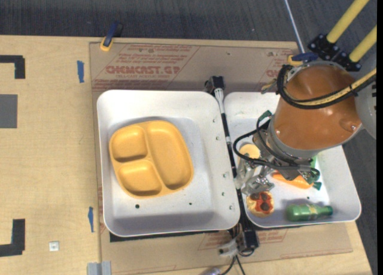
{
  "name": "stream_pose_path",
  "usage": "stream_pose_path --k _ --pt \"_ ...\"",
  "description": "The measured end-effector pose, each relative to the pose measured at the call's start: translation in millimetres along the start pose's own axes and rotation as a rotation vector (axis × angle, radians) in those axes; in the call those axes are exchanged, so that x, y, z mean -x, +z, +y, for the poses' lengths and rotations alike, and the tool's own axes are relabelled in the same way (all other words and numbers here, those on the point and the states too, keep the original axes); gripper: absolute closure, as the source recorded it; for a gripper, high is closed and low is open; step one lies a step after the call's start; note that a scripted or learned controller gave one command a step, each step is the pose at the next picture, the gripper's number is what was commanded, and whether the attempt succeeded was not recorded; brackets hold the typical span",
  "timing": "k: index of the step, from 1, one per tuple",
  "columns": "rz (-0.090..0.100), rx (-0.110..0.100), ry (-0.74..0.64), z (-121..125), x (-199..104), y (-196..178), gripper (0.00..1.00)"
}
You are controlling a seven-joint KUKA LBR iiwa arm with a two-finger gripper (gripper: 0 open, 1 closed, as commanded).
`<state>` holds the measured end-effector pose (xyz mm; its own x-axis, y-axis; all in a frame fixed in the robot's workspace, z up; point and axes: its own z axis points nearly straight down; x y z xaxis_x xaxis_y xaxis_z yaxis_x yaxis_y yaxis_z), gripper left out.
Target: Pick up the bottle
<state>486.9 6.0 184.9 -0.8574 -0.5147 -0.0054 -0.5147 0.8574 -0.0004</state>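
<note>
The metal two-finger hand [256, 178] hung low in the right white bin [350, 202], its grip hidden beneath the orange-banded arm [314, 109]; the small green plastic bottle [308, 211] lay near that bin's front edge, apart from it.

Your left bin [119, 208] holds one yellow divided tray [151, 158]; your right bin [350, 199] holds orange and red toy pieces [261, 203].

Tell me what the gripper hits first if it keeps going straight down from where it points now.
Likely the small round orange and red item, just under the gripper in the right bin, not the green bottle, which lies off to the side near the front wall. Depth is hard to judge from above.
</note>
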Motion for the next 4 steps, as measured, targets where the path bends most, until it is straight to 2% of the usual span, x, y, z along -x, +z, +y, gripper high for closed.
stream_pose_path --k 1,2,3,4 --pt "-0.001 0.001 -0.153 66 55 0 1.00" --pt "0.003 0.001 -0.287 16 24 0 1.00" --pt "0.000 0.000 -0.445 -84 34 0 1.00" --pt "0.003 0.002 -0.622 -49 -19 0 1.00"
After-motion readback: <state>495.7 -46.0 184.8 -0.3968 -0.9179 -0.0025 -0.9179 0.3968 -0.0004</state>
